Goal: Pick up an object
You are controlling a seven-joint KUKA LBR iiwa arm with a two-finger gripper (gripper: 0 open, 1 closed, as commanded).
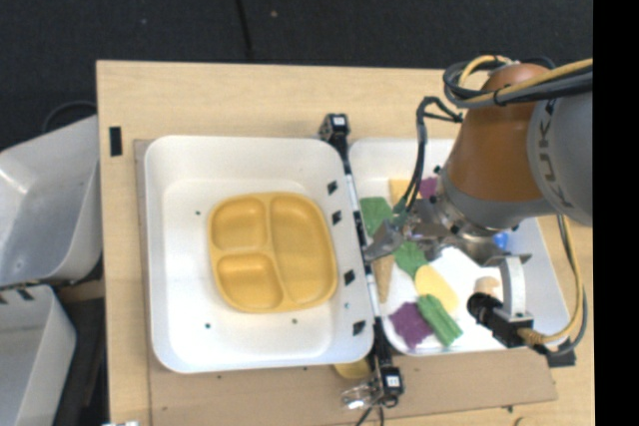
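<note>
My gripper [387, 241] hangs low over the left part of the right bin [539, 299], close to the divider between the two bins. Right by it lie a green block [374, 213] and a second green piece [410, 259]. A pale yellow piece [437, 287], a purple piece [407, 322] and a green ridged piece [440, 318] lie nearer the bin's front. The orange band and grey wrist [494, 165] cover much of the bin's middle and back. I see nothing held.
In the left bin [170, 314] sits a yellow tray [272, 249] with three compartments. A blue bit [502, 239] and a purple bit [429, 186] peek out beside the wrist. Black cables loop over the arm.
</note>
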